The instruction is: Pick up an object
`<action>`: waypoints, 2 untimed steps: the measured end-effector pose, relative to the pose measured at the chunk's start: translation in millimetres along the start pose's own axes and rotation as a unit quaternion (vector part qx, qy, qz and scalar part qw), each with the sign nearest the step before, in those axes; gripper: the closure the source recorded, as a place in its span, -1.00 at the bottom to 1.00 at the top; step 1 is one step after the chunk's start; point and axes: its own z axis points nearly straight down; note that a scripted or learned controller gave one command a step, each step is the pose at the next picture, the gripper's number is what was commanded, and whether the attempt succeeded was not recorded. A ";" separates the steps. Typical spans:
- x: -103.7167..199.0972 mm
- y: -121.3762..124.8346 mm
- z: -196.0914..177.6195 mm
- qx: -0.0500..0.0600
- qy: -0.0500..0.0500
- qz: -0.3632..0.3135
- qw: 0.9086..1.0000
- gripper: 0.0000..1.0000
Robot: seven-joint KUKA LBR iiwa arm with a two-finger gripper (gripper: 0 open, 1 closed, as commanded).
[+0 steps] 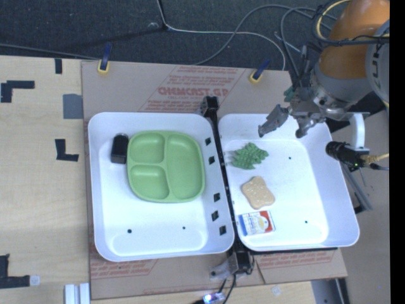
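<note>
Cardboard sheet [190,87] under two white bins [101,189], dark floor [76,11] behind.

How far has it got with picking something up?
Nothing looks picked up yet. The hand hangs open and empty over the right bin's far edge. The green toy, biscuit and carton all lie in that bin, so choosing, grasping and lifting remain.

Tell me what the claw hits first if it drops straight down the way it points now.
Probably the bare floor of the right bin near its far edge. The claw, open, hangs there right of the green leafy piece, though depth is hard to judge.
</note>
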 end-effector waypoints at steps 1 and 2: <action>0.1 1.9 -6.7 -0.006 -0.001 -0.001 1.000 -1.00; -3.7 9.9 52.3 -0.004 -0.001 -0.001 1.000 -1.00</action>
